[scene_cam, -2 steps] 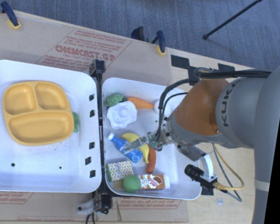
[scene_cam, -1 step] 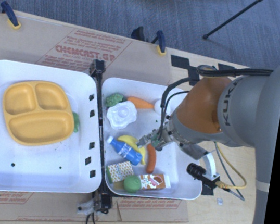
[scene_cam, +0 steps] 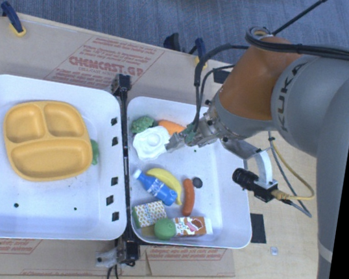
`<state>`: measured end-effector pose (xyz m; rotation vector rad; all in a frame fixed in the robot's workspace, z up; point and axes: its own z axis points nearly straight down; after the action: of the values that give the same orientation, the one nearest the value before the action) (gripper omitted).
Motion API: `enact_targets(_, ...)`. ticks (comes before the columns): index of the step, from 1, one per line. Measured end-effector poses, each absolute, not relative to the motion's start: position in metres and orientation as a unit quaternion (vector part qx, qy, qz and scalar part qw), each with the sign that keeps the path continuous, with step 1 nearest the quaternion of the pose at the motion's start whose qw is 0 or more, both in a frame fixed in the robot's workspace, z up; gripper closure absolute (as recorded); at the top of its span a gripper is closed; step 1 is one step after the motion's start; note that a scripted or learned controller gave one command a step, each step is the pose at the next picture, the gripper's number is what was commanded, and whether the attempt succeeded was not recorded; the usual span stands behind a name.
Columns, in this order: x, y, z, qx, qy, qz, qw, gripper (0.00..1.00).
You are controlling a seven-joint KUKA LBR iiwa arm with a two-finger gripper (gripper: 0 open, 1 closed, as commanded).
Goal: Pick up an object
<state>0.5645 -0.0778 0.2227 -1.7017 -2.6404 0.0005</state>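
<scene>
A: Where's the gripper (scene_cam: 184, 137)?
B: Over right bin (scene_cam: 229, 226), far end; fingers' state unclear, cannot tell.
A: Nearest object?
B: Carrot (scene_cam: 170, 127), just left, long axis crosswise; possibly touching.

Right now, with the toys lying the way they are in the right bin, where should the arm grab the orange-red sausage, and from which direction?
Probably across the middle of the orange-red toy sausage, coming straight down. It lies flat on the floor of the right white bin, long axis roughly up-down in the picture, so the narrow width suits a pinch. Bare floor lies to its right; the yellow toy banana crowds its left side, so that finger needs care.
</scene>
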Motion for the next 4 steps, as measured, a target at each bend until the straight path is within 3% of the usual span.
enact_targets(1,0.564,-0.078,0.222,-0.542,-0.840,0.0005,0.001,0.00)
enact_targets(2,0.498,-0.115,0.105,-0.528,-0.849,-0.0009,-0.004,0.00)
enact_targets(3,0.498,-0.116,0.115,-0.527,-0.850,0.0001,-0.003,1.00)
enact_targets(4,0.477,-0.083,0.192,-0.258,-0.966,0.0003,0.000,1.00)
